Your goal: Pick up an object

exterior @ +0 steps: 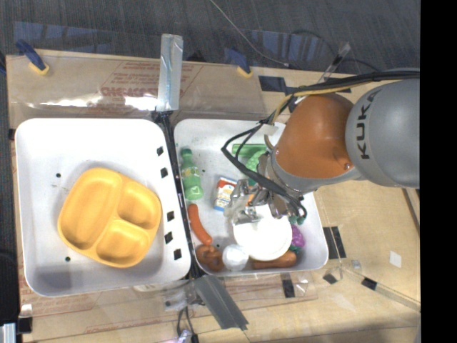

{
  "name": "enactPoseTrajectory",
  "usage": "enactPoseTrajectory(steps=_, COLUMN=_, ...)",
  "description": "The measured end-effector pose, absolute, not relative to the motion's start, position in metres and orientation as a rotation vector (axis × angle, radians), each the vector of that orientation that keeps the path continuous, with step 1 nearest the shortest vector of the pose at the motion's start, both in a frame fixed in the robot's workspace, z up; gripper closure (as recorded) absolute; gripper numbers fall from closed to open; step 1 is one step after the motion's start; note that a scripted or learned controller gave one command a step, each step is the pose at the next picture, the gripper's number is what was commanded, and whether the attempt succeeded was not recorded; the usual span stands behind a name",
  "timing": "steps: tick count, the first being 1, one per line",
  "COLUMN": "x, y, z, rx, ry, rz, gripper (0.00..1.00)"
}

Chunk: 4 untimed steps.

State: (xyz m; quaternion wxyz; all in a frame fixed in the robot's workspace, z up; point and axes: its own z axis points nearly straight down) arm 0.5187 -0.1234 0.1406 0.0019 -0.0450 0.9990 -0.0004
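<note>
My gripper is down inside the right bin, just above a white round plate. The orange wrist band covers much of the bin's right half. Beside the gripper on its left lies a small red and white packet. A green bottle lies along the bin's left wall, with an orange sausage-shaped toy below it. A brown toy, a white ball-like item and a purple item sit near the front wall. A green object pokes out from under the arm.
The left bin holds a yellow three-compartment tray. A grey taped post stands at the back between the bins. Black cables loop from the wrist over the right bin's back half.
</note>
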Motion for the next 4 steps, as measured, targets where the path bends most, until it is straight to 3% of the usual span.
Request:
enactPoseTrajectory(steps=1, x=0.519, y=-0.123, z=0.14, rx=-0.142, ry=3.135, rz=-0.001, gripper=0.0)
enactPoseTrajectory(steps=2, x=0.586, y=-0.142, z=0.092, rx=-0.505, ry=3.098, rz=0.0, gripper=0.0)
enactPoseTrajectory(steps=3, x=0.555, y=-0.101, z=0.095, rx=-0.283, ry=3.121, rz=-0.021, gripper=0.0)
enactPoseTrajectory(steps=4, x=0.562, y=-0.121, z=0.093, rx=-0.022, ry=3.138, rz=-0.002, gripper=0.0)
